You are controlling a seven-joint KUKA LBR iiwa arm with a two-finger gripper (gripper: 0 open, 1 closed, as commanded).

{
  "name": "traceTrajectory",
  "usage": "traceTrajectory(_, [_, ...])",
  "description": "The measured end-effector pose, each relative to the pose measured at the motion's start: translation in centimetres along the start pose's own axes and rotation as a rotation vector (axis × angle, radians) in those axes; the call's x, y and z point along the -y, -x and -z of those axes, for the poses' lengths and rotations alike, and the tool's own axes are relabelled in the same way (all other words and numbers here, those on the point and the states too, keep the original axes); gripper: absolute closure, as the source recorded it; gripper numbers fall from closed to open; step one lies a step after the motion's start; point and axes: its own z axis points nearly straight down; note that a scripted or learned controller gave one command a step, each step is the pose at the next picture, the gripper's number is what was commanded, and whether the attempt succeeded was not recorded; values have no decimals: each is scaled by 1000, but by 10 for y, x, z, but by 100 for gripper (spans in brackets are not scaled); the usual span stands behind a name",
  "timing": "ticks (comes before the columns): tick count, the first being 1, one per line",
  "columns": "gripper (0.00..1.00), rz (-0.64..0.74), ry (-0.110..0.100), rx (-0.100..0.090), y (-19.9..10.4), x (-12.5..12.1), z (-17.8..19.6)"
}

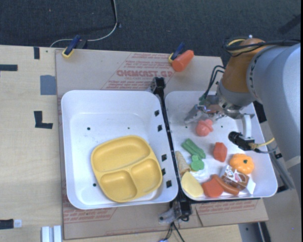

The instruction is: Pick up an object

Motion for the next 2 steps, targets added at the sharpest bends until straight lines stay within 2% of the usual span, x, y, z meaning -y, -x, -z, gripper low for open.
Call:
traceTrajectory(1, [0,-7,-7,1,-28,26,0])
traceTrajectory(2, [100,-8,-7,1,-27,25,11])
